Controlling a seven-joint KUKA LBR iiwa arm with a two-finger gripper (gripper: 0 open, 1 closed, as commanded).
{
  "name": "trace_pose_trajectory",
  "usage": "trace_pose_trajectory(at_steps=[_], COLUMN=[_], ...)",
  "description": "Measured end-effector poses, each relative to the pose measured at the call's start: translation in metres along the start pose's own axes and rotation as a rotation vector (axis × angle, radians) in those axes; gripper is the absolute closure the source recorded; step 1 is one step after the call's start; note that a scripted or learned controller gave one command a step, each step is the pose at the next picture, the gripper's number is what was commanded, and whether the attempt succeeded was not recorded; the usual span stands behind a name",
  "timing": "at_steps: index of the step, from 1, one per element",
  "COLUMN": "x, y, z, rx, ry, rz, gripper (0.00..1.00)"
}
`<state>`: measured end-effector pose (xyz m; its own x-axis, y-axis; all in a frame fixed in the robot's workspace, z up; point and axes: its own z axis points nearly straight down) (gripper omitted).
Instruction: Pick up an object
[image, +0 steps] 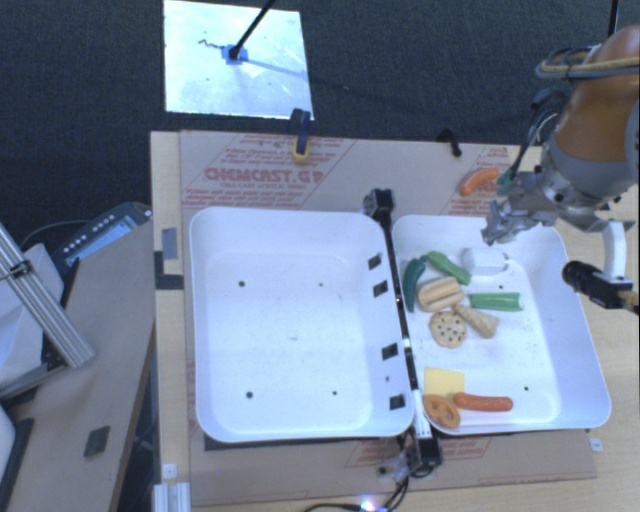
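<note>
Dark carpet surrounds a wooden bench (250, 165) that carries two shallow white bins, the left bin (290, 320) bare and the right bin (560, 370) holding toy food. The gripper (497, 228) hangs over the right bin's far edge, nothing visibly between its tips; whether it is spread or pressed together I cannot tell.

Near the bin's middle, green chilli peppers (447, 265) touch a bread roll (440, 293) and a cookie (447, 328), so a descent there risks nudging neighbours or pinching two pieces at once. A yellow cheese slice (444, 381) lies flat near the front edge and would likely slip a pinch.

An orange piece (478, 181) outside the bin is partly hidden by the wrist.
</note>
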<state>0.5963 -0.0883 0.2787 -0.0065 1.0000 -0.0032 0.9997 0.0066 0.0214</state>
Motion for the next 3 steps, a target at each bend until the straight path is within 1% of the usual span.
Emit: trace_pose_trajectory(at_steps=[1,2,3], x=[0.037,0.003,0.006], y=[-0.04,-0.053,-0.045], z=[0.08,0.18,0.19], rx=[0.028,0.029,0.013], ry=[0.006,0.003,0.002], rz=[0.001,0.008,0.004], gripper=[1.0,1.0,1.0])
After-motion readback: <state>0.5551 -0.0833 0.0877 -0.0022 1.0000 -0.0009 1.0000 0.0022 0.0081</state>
